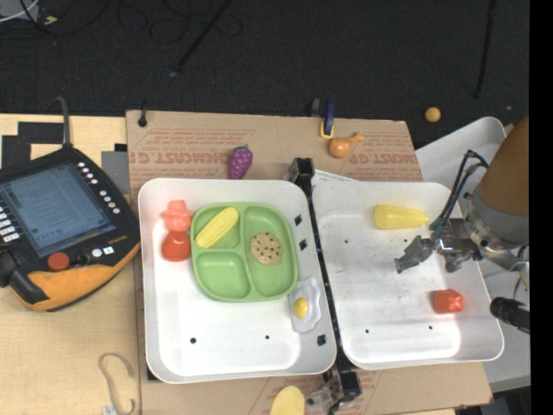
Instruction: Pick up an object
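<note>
— Gripper (429, 253)? Fingers?
— Low over right bin (380, 340), spread, grasping nothing.
— Targets?
— Yellow piece (400, 217) at eleven o'clock, red piece (447, 301) at five. Both loose, apart: easy reach.

Even, fairly bright light falls from above on the two white bins (397, 353), which look slightly washed out. Shadows are soft and short. The floor (259, 41) behind stays dark. The picture is grainy, with mildly soft detail throughout.
</note>
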Robot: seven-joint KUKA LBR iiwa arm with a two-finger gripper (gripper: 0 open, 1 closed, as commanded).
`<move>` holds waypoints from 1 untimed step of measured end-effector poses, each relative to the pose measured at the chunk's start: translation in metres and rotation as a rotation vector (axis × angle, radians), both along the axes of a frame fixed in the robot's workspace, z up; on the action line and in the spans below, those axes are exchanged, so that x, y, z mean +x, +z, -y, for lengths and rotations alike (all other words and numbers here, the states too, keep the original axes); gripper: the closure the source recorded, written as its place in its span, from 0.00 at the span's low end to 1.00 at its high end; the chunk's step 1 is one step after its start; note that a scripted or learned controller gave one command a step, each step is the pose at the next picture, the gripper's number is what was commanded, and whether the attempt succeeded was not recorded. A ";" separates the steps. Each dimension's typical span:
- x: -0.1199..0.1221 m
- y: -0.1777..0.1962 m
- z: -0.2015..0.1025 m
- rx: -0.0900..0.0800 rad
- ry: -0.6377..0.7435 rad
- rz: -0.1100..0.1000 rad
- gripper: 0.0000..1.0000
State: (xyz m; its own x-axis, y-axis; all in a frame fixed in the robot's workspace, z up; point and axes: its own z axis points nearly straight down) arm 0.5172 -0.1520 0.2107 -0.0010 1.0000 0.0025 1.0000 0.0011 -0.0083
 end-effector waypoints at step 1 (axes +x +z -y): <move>0.002 -0.045 0.002 0.000 0.000 0.001 0.00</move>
